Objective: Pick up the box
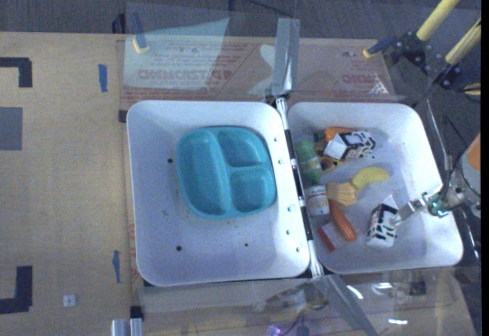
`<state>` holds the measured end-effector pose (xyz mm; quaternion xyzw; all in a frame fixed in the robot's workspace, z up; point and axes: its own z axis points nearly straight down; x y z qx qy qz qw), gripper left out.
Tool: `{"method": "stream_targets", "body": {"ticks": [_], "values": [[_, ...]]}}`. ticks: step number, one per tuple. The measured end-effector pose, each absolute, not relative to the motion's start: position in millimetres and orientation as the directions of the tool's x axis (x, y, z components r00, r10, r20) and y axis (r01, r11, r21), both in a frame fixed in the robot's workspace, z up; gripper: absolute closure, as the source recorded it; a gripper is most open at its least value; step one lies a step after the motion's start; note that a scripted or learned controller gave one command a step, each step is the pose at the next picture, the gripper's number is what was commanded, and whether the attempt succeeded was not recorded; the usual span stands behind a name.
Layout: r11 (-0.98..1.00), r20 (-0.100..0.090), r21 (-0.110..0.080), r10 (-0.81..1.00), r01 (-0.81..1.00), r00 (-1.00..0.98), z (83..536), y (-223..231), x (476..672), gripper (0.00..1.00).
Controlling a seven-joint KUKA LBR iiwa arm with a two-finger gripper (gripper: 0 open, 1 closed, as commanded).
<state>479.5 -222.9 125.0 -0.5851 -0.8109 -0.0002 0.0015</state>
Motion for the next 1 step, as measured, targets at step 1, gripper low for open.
{"method": "stream_targets", "body": {"ticks": [1], "values": [[0.314, 0.009, -0.006, 0.949, 0.949, -0.314, 131.4, -222.2, 478.3, 1.0]]}}
